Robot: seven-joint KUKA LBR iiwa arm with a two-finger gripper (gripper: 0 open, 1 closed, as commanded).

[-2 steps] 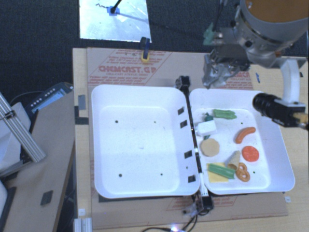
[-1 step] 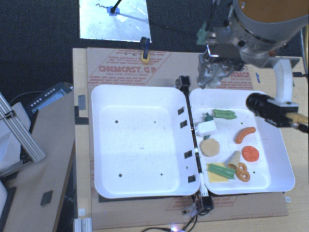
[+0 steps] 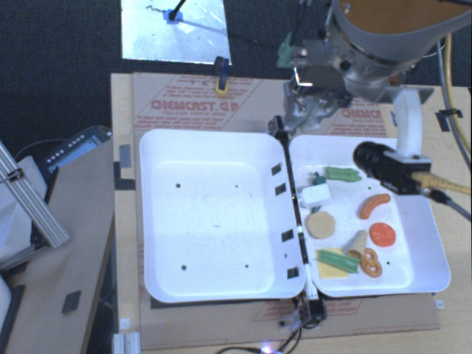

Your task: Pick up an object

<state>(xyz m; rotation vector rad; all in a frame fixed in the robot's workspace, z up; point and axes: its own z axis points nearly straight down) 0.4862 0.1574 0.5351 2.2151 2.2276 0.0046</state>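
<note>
Gripper (image 3: 310,113) above right bin's (image 3: 428,271) far edge, grip state indiscernible, left bin (image 3: 158,220) alongside

Fixed overhead camera — slanted onto bins (image 3: 221,142)

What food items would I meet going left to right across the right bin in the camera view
White block → round cracker → green bean → pretzel → tomato slice.

Arm (image 3: 398,21) enters from upper right, orange band showing, wrist bent down; gripper (image 3: 306,113) hangs low at the far side.
</note>
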